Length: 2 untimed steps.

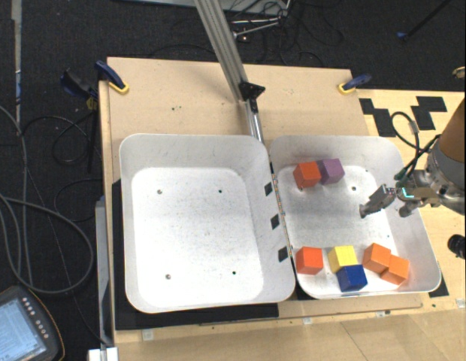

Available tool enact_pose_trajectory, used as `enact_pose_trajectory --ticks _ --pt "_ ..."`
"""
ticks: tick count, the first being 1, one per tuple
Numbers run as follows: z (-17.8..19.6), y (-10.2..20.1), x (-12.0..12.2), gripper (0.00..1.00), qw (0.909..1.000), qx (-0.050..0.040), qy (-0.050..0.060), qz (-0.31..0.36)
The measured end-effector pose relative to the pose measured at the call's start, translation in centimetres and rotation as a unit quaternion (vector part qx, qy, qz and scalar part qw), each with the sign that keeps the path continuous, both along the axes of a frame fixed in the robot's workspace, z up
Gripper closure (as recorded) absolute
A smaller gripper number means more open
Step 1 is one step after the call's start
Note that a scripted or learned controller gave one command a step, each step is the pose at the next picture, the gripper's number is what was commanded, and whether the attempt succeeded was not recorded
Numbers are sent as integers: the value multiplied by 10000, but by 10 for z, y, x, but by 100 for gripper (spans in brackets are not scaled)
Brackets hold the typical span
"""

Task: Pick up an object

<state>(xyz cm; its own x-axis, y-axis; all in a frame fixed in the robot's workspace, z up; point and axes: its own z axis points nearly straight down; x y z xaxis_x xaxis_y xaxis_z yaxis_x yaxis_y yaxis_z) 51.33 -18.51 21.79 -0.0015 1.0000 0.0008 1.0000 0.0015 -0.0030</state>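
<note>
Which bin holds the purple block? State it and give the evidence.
The right bin. The purple block rests on its floor near the far edge, touching an orange block, inside the white rim.

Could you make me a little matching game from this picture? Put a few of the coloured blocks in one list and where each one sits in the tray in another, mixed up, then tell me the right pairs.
Blocks:
1. purple block
2. blue block
3. yellow block
4. gripper

Places:
A. right bin's near edge, just in front of the yellow one
B. above the right bin's right side, with no block between its fingers
C. far end of the right bin, touching an orange block
D. near row, between an orange block and the blue one

Pairs: 1-C, 2-A, 3-D, 4-B
</note>
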Motion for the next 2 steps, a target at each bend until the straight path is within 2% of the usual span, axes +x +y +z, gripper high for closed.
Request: enact_pose_trajectory --ticks 1,2 --pt "1 0 1 0 10000 -4 -14 -6" --pt "-50 7 8 0 10000 3 8 -7"
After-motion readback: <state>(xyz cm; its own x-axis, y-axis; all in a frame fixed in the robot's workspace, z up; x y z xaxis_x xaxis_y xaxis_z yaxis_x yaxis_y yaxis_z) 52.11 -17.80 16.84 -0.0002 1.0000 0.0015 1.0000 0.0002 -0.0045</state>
